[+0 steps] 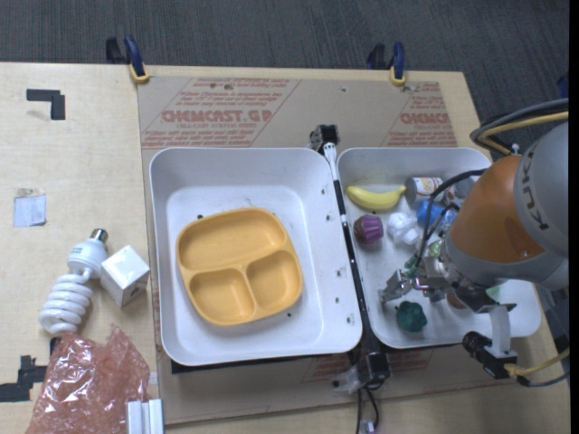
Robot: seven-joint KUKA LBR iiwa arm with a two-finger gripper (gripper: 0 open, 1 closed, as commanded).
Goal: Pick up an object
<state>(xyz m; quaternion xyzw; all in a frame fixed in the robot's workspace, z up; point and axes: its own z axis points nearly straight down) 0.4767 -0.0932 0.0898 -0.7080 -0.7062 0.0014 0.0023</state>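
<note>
My gripper (401, 287) hangs low over the right bin (384, 331), under the grey arm with its orange band (493, 224). A dark green object (412, 316) lies just below and in front of the gripper, close to it. A purple round object (368, 229) sits to the gripper's upper left. A yellow banana (375, 196) lies near the bin's back wall. White crumpled pieces (404, 231), a blue item (435, 214) and a small can (422, 187) are partly hidden by the arm.
The left bin (167, 269) holds a yellow divided plate (239, 265). A spiral light bulb (72, 287), a white cube (125, 274) and a pink plastic bag (86, 387) lie on the bench to the left. Blue clamps (133, 58) hold the board at the back.
</note>
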